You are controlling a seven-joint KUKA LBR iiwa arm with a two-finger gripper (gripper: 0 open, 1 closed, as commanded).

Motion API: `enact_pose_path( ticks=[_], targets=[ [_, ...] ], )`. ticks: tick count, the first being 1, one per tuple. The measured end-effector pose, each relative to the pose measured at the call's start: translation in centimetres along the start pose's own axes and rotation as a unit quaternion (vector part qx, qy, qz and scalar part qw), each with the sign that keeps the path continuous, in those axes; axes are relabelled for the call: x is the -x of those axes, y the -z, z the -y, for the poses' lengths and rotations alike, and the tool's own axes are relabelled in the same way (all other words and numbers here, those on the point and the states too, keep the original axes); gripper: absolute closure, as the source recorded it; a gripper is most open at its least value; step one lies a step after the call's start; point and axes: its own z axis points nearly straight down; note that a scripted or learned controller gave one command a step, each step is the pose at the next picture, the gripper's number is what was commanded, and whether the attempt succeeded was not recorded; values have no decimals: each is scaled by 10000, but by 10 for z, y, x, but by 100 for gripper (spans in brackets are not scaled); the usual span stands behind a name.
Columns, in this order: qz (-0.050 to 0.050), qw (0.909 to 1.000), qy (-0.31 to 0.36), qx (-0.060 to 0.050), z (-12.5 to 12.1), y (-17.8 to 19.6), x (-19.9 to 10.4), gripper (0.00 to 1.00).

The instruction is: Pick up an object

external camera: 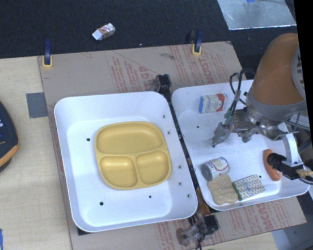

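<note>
Claw [220, 136] over right bin [196, 162], finger state unclear, small can [215, 168] just below it, apart

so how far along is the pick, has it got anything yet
Nothing looks picked. The gripper hangs over bare floor in the right bin with nothing visible between its fingers. The small can, the sponge and the carton lie in that bin. The whole grasp and lift remain.

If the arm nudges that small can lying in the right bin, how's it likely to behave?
The small can lies on its side, so it would probably roll. It looks light and likely slick. The sponge beside it might stop it.
</note>
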Motion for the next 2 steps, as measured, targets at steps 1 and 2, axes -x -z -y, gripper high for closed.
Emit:
enact_pose_path(
  ticks=[1,2],
  targets=[
    [12,10000,15,-9,0,10,1,100],
    [12,10000,15,-8,0,10,1,0]
  ],
)
